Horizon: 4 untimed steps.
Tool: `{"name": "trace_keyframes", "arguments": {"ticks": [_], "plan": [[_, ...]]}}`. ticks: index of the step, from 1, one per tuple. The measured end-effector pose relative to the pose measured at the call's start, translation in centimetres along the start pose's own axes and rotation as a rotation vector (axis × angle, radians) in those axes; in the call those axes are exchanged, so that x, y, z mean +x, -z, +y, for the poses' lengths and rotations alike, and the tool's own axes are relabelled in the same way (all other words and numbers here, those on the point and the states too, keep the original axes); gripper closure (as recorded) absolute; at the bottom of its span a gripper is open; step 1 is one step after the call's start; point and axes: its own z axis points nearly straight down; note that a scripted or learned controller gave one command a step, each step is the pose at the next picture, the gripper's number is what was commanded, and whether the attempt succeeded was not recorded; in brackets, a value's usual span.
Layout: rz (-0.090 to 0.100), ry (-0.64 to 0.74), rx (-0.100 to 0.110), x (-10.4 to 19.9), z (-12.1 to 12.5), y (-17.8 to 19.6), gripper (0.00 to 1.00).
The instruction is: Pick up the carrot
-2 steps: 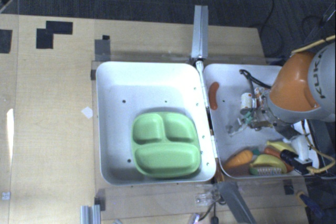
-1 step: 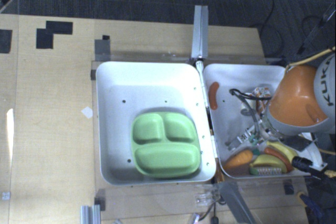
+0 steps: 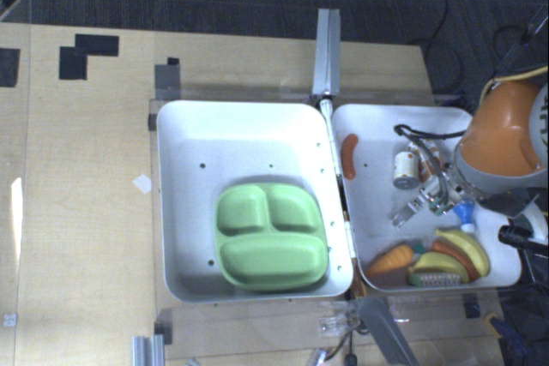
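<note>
With its pincer (image 3: 410, 213) spread and empty above the right bin (image 3: 374, 184), the arm should descend squarely astride the carrot (image 3: 392, 259), clear of the bananas (image 3: 459, 250).

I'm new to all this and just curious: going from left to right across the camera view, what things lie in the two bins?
Green divided plate → red sausage → carrot → small can → banana, all but the plate lying in the right bin.
</note>
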Motion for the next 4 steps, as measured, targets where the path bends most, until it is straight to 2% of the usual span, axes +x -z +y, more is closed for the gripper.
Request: {"name": "trace_keyframes", "arguments": {"ticks": [1, 2, 3, 4], "plan": [[0.002, 0.053, 0.0, 7.3, -0.1, 0.1, 0.0], [-0.003, 0.053, -0.008, 7.2, 0.3, 1.3, 1.0], [-0.001, 0.282, -0.001, 1.2, -4.6, 0.2, 1.0], [-0.008, 0.282, -0.007, 1.0, -4.2, 1.3, 1.0]]}}
